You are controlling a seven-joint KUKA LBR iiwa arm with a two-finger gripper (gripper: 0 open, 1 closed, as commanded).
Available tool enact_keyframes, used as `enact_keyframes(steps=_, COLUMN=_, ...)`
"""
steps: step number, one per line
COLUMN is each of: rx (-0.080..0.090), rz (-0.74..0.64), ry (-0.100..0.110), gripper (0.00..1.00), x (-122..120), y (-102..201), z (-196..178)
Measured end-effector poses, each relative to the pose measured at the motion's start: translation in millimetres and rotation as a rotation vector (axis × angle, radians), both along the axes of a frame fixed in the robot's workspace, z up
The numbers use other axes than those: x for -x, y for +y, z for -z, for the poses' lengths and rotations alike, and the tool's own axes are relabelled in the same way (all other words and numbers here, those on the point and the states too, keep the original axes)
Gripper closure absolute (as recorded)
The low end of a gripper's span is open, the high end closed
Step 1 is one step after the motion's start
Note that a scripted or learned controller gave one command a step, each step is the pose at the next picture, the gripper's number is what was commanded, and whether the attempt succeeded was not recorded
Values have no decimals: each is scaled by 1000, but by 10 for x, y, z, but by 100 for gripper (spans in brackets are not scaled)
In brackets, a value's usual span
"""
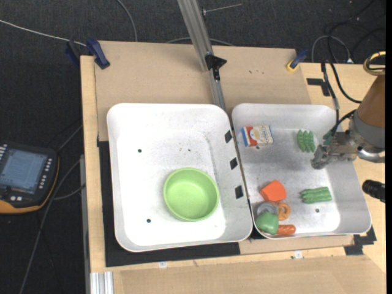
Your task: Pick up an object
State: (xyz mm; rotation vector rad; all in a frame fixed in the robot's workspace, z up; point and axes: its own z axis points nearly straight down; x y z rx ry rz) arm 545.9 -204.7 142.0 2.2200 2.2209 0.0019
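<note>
Two shallow white plastic bins sit side by side on the tan bench, the left bin (128, 133) and the right bin (352, 207), their inner rims touching along a seam marked by three small black tabs. The left bin holds one thing: a round light-green plastic bowl (191, 193), upright, toward the near right part of its floor. The right bin holds seven small objects. One white carton with red and blue printing (256, 135) lies near the far left corner. Two ridged green toy pieces lie apart from each other: one (305, 140) toward the far side and the other (316, 195) nearer the front right. One orange block (274, 190) sits left of centre, and just in front of it cluster one green rounded toy (267, 223), one orange ring (284, 211) and one small orange-red piece (286, 229) by the near rim. The grey two-finger gripper (320, 160) reaches in from the right, its tip low over the bin floor between the two ridged green pieces and just beside the far one; nothing is seen between its fingers, and whether it is open or closed cannot be told.
</note>
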Motion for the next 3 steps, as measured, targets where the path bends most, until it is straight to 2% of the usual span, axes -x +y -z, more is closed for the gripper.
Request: enact_keyframes(steps=3, rx=1, rz=0, ry=-2, gripper=100, x=-35, y=-50, z=-1311)
